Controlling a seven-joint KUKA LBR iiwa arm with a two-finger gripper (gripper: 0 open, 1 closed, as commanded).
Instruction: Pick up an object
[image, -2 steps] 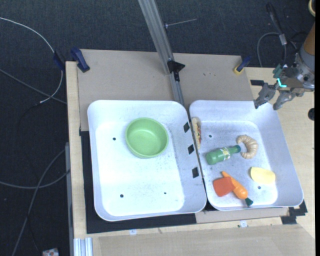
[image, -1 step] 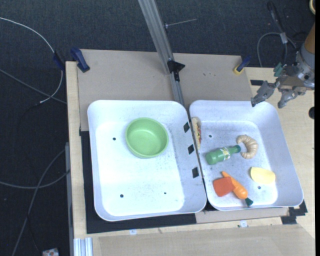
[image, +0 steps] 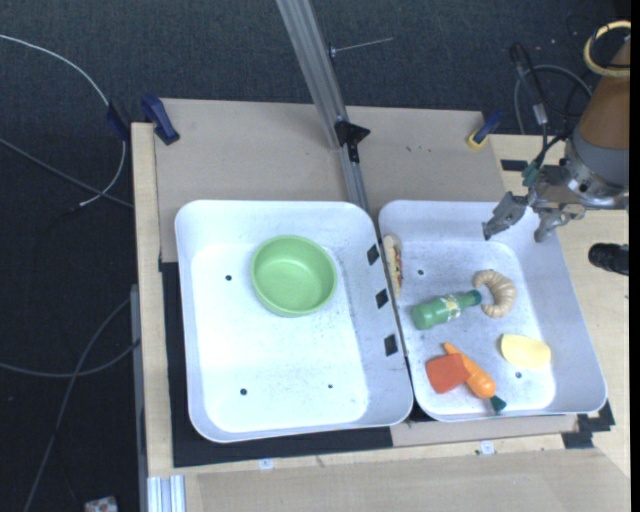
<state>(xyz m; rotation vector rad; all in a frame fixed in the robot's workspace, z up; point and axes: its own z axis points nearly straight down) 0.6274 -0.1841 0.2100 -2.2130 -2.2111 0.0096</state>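
Gripper (image: 522, 222), fingers seemingly spread and holding nothing, hangs over the right bin's (image: 575, 300) far edge, so it should drop squarely over the green bottle (image: 444, 309) lying mid-bin beside the tan ring (image: 496, 291).

The right bin (image: 570, 300) is crowded in its lower half: a green bottle (image: 445, 309) touches a tan ring (image: 496, 292), with a yellow piece (image: 525, 351) and an orange toy (image: 460, 374) below the bottle, narrow gaps between them. Above the bottle the floor is bare. A tan strip (image: 393, 262) lies left of the bottle. In the left bin (image: 200, 330) a bowl (image: 293, 274) stands, bare floor below it.
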